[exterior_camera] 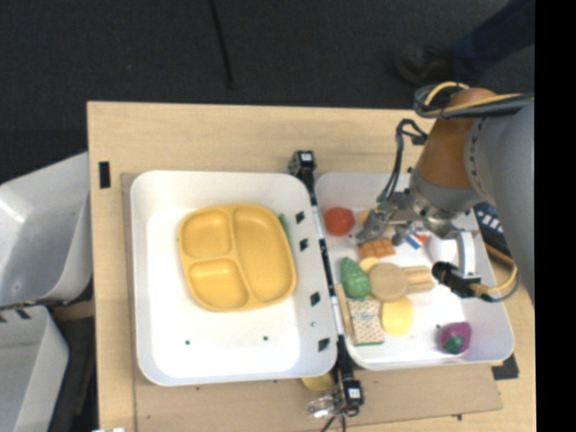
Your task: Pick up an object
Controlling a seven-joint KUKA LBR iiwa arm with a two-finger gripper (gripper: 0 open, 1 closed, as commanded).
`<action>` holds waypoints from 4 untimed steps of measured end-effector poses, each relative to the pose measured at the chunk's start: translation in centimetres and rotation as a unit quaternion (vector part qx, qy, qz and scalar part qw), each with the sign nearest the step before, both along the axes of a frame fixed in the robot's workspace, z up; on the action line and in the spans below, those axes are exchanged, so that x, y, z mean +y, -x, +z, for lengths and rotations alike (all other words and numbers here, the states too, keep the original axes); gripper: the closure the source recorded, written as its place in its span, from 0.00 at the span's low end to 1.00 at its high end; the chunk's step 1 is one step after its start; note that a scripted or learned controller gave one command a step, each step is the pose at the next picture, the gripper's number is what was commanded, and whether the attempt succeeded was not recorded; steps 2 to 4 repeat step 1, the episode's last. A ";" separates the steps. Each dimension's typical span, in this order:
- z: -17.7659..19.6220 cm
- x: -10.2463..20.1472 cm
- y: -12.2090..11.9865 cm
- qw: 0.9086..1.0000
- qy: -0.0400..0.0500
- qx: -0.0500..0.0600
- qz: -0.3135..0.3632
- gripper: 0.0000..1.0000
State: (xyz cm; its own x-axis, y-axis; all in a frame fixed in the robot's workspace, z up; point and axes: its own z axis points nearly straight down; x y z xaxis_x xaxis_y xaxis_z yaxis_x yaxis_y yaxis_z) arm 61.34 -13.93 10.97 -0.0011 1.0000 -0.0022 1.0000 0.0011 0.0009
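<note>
We log the arm as a thick, smooth grey casing that fills the upper right. Above the wrist sits a wide orange band, glossy, with a paler highlight along its top. Black cables loop from the band's left side down toward the wrist. Below the band we note a grey metal gripper body with small dark fittings. A white block with a black part and a yellowish cable sits beside it.

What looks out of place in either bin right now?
Nothing looks spilled or damaged. The yellow tray lies flat in the left bin. The toys crowd the right bin, with the gripper low among them.
</note>
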 end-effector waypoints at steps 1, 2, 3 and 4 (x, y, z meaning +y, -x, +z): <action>9.7 8.5 -4.6 1.000 -0.001 -0.006 0.004 1.00; 9.7 8.5 -4.6 1.000 -0.001 -0.006 0.004 1.00; 9.7 8.5 -4.6 1.000 -0.001 -0.006 0.004 1.00; 9.7 8.5 -4.6 1.000 -0.001 -0.006 0.004 1.00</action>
